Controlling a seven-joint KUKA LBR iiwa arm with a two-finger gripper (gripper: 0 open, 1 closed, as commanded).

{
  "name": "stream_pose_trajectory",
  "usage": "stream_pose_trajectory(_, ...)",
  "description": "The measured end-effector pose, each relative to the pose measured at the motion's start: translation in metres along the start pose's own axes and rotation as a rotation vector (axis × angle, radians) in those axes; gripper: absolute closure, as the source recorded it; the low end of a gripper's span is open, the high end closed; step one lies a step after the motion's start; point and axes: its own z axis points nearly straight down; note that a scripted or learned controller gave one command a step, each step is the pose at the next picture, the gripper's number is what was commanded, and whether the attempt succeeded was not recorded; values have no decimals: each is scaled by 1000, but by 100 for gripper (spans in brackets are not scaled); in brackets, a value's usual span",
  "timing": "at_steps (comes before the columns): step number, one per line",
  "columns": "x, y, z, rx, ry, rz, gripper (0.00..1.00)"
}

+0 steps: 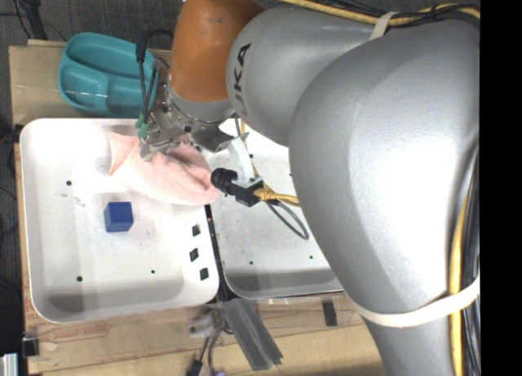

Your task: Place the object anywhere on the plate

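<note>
Two white bins sat side by side on your worktop. Your arm (342, 121) reached in from the right, wrist bent down over the pink plate (167, 172) in the left bin (49, 203). Your tool (153, 134) hovered at the plate's upper edge. Your blue cube (119, 216) lay off the plate, lower left
</note>
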Motion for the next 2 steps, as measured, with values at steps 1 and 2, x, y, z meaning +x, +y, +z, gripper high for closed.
stream_pose_trajectory(1, 27, 33, 40, 0, -1, -14, 100)
stream_pose_trajectory(2, 61, -17, 102, -35, -7, 95, 100)
